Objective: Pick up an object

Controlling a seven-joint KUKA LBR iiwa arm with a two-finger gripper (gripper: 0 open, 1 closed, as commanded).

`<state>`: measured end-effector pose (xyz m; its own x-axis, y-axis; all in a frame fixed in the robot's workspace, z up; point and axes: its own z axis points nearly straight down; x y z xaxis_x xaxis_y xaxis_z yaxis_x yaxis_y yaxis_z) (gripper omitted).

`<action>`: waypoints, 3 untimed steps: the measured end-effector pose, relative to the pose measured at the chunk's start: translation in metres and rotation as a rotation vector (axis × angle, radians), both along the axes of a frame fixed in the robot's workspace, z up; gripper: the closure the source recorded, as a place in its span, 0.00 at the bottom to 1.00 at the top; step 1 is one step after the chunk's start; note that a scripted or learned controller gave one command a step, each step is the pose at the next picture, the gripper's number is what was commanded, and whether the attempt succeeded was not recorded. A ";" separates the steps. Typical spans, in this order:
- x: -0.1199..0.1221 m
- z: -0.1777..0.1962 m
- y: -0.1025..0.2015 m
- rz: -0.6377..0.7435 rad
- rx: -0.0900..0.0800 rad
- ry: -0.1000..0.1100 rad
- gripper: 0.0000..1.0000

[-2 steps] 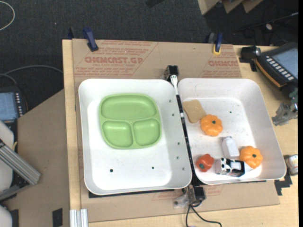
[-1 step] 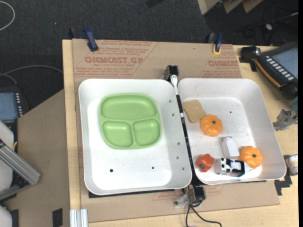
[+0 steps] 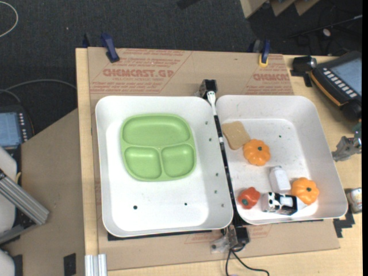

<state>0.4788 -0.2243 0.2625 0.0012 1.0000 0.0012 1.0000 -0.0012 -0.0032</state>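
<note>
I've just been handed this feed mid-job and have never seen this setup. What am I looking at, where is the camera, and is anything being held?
One camera looks down at a slant on a cardboard-topped bench bearing two shallow white bins side by side. The left bin holds a green divided plate. The right bin holds the small things to pick from: a tan slice of toast, two small orange pumpkins, a red tomato-like toy, a white block, and a black-and-white toy. All of them lie loose in the bin, so the picking has yet to happen.
</note>
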 end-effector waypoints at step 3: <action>0.000 -0.013 0.000 0.001 0.000 -0.001 1.00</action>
